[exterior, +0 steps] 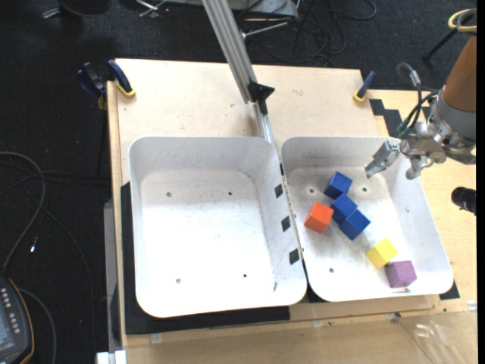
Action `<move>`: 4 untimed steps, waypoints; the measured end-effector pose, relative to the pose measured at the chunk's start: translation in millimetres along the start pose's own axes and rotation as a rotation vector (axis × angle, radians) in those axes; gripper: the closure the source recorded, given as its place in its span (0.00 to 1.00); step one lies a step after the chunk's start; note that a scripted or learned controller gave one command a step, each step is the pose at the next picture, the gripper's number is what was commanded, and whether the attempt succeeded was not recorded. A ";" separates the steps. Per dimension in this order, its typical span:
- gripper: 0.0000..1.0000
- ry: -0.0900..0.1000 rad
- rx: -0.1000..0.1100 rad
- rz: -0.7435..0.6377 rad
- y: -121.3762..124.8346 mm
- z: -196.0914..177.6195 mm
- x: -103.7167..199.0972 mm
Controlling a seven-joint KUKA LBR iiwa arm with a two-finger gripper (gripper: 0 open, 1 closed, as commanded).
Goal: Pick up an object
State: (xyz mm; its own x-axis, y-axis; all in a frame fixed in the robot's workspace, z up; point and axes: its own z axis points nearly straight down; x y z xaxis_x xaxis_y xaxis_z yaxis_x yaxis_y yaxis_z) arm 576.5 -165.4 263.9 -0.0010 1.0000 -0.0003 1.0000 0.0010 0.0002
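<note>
arm [458, 97] over right bin [424, 226] rim | fingers [381, 160] spread | nothing held

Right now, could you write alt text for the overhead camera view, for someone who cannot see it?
A robot arm's open hand hovers over the upper right corner of the right white bin, which holds three blue cubes, an orange cube, a yellow cube and a purple cube. The left white bin sits alongside.
</note>
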 end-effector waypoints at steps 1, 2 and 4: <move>0.00 0.003 0.008 -0.004 7.0 116.3 37.9; 0.00 -0.005 -0.025 -0.002 -11.6 144.2 36.8; 0.00 -0.003 -0.013 -0.004 52.3 165.8 47.6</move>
State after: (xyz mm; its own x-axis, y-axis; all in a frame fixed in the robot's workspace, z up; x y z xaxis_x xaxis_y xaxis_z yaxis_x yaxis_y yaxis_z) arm 628.8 -117.8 98.1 -0.0054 1.0000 -0.0036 0.9999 0.0055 0.0128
